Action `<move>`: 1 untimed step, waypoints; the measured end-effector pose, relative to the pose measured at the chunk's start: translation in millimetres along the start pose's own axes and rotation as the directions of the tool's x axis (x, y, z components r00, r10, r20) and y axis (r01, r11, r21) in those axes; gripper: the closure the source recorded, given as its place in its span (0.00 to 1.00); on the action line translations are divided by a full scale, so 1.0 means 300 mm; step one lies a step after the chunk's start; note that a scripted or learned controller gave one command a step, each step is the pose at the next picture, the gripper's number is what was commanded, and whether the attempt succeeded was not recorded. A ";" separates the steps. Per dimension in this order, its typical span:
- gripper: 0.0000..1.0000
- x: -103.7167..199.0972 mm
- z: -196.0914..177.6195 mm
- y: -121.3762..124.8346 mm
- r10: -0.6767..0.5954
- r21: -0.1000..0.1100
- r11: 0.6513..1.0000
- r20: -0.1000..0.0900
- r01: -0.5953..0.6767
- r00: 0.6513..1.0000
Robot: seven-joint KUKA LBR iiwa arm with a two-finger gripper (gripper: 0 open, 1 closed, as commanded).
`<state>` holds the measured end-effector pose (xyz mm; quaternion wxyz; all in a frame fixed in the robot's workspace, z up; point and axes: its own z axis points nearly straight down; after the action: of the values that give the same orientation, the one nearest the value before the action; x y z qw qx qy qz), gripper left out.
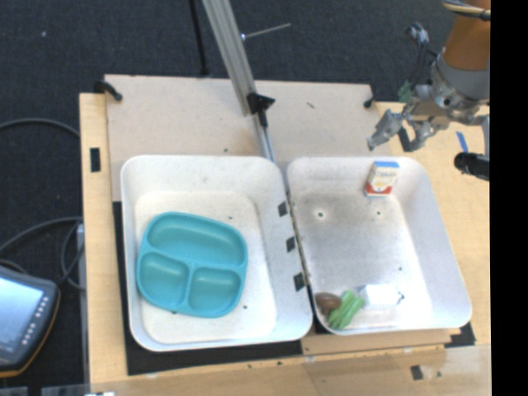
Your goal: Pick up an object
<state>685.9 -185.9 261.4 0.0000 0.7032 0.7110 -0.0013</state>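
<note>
Green pod [348, 309] beside brown lump [328, 303]

Your arm [466, 40] is cut off by the top edge, so you see only its orange band and wrist. The small carton [381, 177] bears print too small to read. At the lower left, a tablet [23, 313] runs off the frame. The brown item [328, 302] beside the green one [348, 309] is too blurred to identify.

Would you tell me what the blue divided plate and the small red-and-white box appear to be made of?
The blue divided plate looks like moulded plastic, matte: uniform colour, rounded compartment ridges, faint sheen. The small red-and-white box is probably printed cardboard, judging by its flat faces and sharp edges.
</note>
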 end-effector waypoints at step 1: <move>0.00 0.000 0.000 0.000 0.000 0.000 1.000 0.000 0.000 1.000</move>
<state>685.9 -185.9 261.3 0.0000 0.7031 0.7111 -0.0014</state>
